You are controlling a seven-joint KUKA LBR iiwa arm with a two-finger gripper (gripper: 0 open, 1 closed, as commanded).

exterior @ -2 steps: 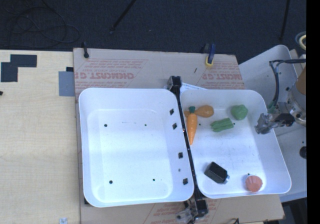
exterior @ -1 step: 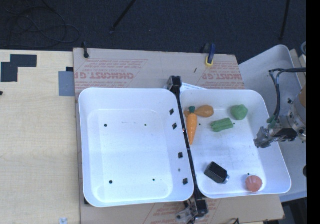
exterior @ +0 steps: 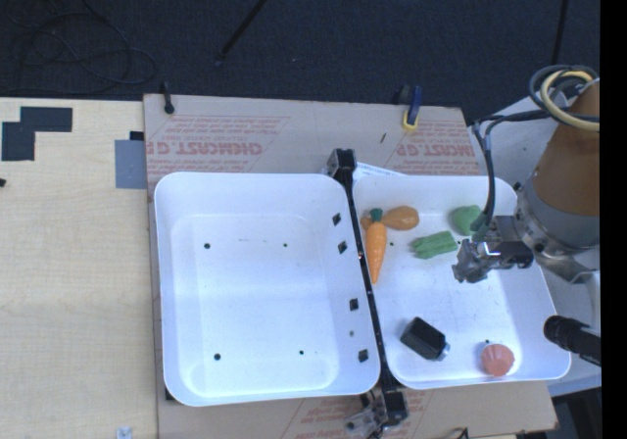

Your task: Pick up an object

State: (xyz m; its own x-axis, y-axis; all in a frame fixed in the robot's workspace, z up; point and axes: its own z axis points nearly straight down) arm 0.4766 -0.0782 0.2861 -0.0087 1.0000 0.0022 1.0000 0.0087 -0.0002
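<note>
- Two white bins sit side by side on a brown cardboard sheet (exterior: 294,138).
- The left bin (exterior: 176,231) shows small dark dots on its floor.
- The right bin (exterior: 460,310) has the toys in it.
- An orange carrot (exterior: 375,249) lies near the wall between the bins, with its green top pointing to the far side.
- A small orange-yellow toy (exterior: 401,219) lies just beside the carrot's top.
- A long green toy (exterior: 433,245) lies in the middle of the far half of the bin.
- A second green toy (exterior: 466,219) sits near it, closer to the arm.
- A black block (exterior: 424,338) lies in the near part of the bin.
- A round pink-red ball (exterior: 497,359) sits in the near right corner.
- The grey arm (exterior: 568,182) reaches in from the right.
- Its gripper (exterior: 470,266) hangs over the right bin, just beside the long green toy.
- The gripper looks dark and blurry, so I cannot tell what state it is in, and I see no toy in its grip.
</note>
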